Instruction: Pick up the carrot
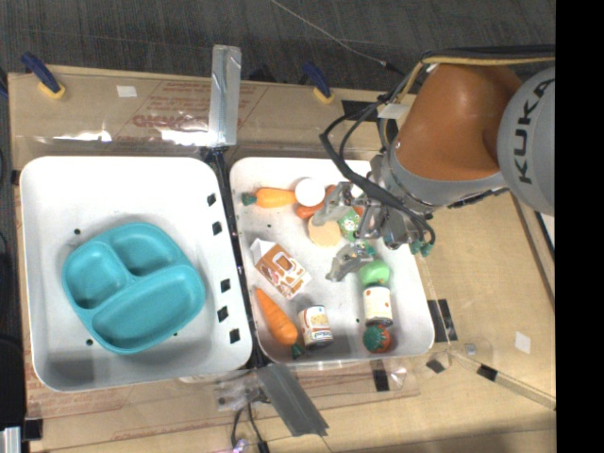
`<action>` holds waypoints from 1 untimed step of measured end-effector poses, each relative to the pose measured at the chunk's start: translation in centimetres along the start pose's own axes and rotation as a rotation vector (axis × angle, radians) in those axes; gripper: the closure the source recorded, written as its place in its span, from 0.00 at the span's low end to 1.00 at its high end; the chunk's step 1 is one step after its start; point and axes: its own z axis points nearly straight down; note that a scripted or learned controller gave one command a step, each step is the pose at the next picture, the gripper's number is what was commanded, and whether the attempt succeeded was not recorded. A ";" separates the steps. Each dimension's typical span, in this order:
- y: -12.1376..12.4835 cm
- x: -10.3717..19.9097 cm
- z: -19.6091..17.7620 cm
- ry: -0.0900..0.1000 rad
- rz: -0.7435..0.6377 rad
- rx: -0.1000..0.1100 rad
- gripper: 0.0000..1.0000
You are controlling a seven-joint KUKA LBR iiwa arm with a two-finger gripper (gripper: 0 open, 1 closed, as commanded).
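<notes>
Two carrot-like orange pieces lie in the right bin (415, 281). One carrot (276, 317) lies near the front left wall, its green tip pointing to the front. The other orange carrot piece (275, 197) rests at the back left corner with a green end on its left. My gripper (335, 239) hovers over the middle of this bin, right of both carrots and touching neither. Its fingers (342, 264) stand apart, open, with a tan round piece (323, 233) lying below the gap.
Around the gripper lie a white ball (309, 192), a small snack box (280, 267), a little can (317, 327), a green item (375, 274), a brown bottle (377, 302) and a red fruit (377, 339). The left bin (57, 187) holds a teal divided plate (132, 286).
</notes>
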 end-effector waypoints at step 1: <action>0.5 -8.3 13.6 -0.027 0.072 0.002 0.00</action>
